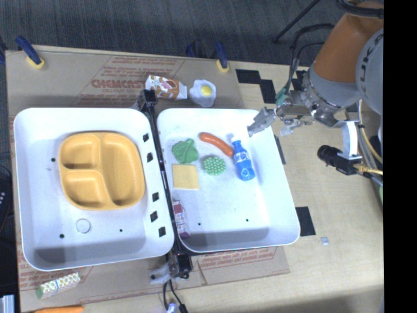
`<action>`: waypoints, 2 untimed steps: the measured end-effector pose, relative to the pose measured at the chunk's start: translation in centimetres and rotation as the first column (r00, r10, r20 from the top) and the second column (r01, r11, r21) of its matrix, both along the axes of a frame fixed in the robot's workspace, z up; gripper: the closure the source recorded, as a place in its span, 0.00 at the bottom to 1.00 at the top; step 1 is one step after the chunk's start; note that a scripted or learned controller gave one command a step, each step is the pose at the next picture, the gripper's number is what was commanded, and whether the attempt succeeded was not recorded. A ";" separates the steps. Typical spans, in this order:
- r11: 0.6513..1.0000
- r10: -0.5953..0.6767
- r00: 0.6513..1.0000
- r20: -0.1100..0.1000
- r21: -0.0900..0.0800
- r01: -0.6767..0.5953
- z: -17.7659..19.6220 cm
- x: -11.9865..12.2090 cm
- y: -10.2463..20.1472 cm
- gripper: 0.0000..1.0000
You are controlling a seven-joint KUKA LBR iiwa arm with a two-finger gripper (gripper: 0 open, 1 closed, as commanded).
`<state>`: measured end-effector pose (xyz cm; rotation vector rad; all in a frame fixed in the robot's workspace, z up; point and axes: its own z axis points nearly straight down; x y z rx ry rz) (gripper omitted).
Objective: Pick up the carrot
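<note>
Carrot (pixel 215 143): I see it left of the gripper (pixel 258 123), apart, in the right bin (pixel 277 194).
Jaws: I cannot tell their state.

glossy white plastic bins (pixel 273 201); matt cardboard base (pixel 117 77); smooth yellow plastic tray (pixel 102 170).

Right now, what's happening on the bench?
The arm's gripper sits over the upper right rim of the right bin, with nothing seen between its fingers. The carrot lies in that bin, untouched, between a green leafy piece and a blue bottle. A yellow divided plate rests in the left bin.
</note>
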<state>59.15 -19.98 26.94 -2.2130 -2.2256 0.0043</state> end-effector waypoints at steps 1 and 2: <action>0.999 -0.040 0.999 0.003 0.000 0.040 4.4 6.5 -1.0 0.00; 0.999 -0.032 0.999 0.001 -0.001 0.032 5.5 6.6 -0.9 1.00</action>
